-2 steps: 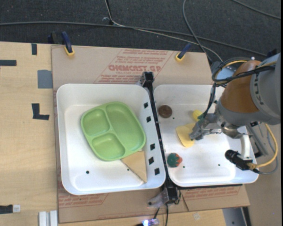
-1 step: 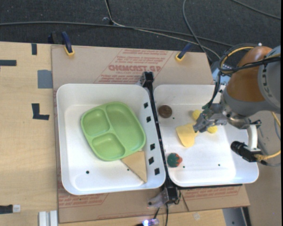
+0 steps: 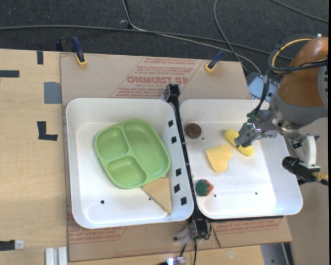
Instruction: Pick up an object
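arm reaches in over the right bin's [image 3: 276,203] right edge, gripper [image 3: 246,138] low on the yellow block [image 3: 240,142], likely to grasp it | cannot tell its grip state | block: elongated, bright yellow, near the bin's far-right part, just beside a yellow heart-like piece [image 3: 219,158] | green tray [image 3: 132,153] left bin
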